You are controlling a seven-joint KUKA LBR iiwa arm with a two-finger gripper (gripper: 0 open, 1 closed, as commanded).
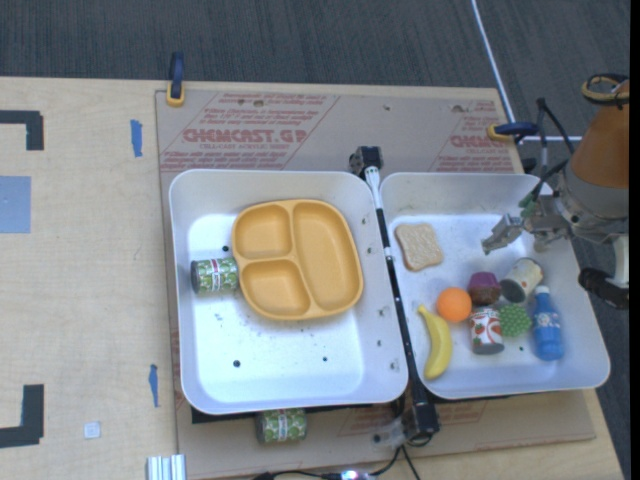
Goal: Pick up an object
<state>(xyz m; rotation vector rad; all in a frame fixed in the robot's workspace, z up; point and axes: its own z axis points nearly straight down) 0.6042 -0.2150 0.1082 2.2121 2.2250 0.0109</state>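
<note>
Claw (508,230): hangs over the upper right part of the right bin (590,373), reaching in from the right; the fingers point left and look spread apart, with nothing between them.
Likely target: the cup (522,277), a pale one lying on its side, the nearest thing to the claw.
Direction from claw: the cup lies just below the claw in the view, a little to the right, toward the bin's near side.
Cup axis: seems to run on a slant, dark mouth toward the lower left.
Crowding: a purple thing (484,287) sits just left of the cup, a green ball (515,319) and blue bottle (546,325) just below it.
Other picks: the bread (419,245) lies apart to the left, flat; the orange (454,305), can (486,331) and banana (436,343) lie farther down-left.
Judgement: a short move toward the near side would put the claw over the cup; closing across its slant axis looks best.
</note>
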